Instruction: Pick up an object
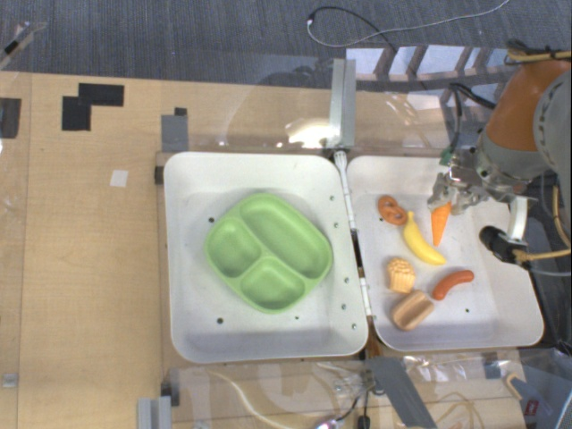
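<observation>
Plainly, the arm hung over the right bin's toy food, right at the carrot's top.
Leftmost sat the green divided plate (268,251) in the left bin (192,329); in the right bin (509,324) lay a pretzel (391,209), banana (420,244), corn piece (401,275), bread roll (411,310), sausage (451,283) and the carrot (440,222). The gripper (453,195) stood at the carrot's upper end; whether the jaws were released or clenched could not be told. A good grasp probably called for closing across the carrot's thick end, clear of the banana just beside it.
</observation>
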`<state>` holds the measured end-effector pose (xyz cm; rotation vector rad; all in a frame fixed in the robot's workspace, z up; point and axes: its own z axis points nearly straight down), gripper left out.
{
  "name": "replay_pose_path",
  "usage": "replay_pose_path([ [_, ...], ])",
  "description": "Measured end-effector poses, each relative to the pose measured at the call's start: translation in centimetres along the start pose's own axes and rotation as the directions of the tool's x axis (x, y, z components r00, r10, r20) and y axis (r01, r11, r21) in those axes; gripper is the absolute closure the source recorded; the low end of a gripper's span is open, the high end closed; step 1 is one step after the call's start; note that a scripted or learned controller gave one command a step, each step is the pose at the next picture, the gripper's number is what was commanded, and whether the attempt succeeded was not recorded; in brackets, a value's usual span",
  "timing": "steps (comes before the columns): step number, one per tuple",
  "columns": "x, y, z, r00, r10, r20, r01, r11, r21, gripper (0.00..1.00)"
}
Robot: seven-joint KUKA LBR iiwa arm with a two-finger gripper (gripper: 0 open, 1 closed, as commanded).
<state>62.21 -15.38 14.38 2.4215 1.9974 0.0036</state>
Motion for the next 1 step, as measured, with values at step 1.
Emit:
replay_pose_path([
  [1,2.69,2.26,-5.46,0.989,-0.151,0.001,0.151,0.989,-0.003,1.0],
])
